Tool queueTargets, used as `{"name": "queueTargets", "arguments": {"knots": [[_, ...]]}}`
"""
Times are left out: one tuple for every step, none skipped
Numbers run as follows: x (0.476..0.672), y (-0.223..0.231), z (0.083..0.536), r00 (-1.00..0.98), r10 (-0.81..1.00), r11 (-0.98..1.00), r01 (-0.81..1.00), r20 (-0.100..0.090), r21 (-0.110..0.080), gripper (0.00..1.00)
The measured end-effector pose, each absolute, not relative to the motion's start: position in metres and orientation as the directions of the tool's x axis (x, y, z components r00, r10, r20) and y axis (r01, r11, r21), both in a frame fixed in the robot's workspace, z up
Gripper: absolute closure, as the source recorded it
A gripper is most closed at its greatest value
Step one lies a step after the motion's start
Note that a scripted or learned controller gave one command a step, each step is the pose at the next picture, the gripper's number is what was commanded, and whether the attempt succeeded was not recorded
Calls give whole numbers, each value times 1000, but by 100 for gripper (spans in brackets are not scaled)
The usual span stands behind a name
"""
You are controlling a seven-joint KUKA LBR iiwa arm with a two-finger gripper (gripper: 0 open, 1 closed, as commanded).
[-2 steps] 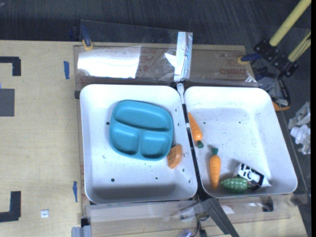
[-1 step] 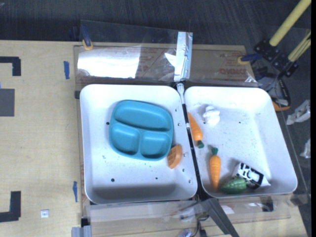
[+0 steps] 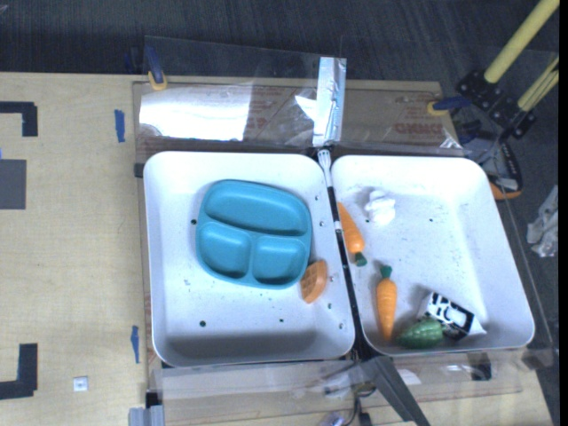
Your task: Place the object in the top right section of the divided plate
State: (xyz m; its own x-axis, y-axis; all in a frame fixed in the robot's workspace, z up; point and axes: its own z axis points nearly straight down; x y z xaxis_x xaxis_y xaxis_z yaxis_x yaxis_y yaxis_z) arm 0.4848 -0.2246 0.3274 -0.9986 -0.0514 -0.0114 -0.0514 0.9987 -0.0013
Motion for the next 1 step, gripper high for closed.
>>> {"name": "queueTargets", "arguments": {"knots": [[487,-225,337,-999,-49,999,-49,-18,-1,100]]}}
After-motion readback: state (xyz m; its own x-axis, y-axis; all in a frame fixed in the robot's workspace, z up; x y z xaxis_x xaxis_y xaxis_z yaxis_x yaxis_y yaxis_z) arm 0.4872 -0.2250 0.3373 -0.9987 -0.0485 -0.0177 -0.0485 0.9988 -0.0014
